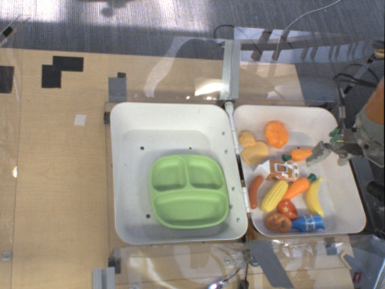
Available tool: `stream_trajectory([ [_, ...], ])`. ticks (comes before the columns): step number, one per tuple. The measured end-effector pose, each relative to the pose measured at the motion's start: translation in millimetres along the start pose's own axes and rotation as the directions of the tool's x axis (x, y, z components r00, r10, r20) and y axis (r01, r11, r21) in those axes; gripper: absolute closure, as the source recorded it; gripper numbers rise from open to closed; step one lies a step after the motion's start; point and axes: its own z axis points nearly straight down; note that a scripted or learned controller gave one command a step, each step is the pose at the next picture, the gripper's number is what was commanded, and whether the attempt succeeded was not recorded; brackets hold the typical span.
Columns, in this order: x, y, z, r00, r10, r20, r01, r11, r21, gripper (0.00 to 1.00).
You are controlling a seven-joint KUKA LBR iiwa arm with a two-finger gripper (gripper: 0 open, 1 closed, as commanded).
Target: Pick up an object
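The grey gripper (pixel 320 152) is being held low over the right white bin (pixel 355 218), just beside a small orange plastic carrot (pixel 301 155); finger state can't be told, nothing seen gripped.

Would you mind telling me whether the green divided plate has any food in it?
Empty: the green plate in the left bin shows three bare compartments; the toy food lies in the right bin.

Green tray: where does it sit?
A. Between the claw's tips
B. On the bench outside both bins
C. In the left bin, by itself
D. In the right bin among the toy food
C: the green tray lies flat on the floor of the left bin, while the toy food, such as the banana, is in the right bin.
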Motion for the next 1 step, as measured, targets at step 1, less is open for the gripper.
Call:
stream_trajectory([
  [1,-3.9,78.6,39.8,1.0,0.012,0.0,-0.012,1.0,-0.001,0.0],
])
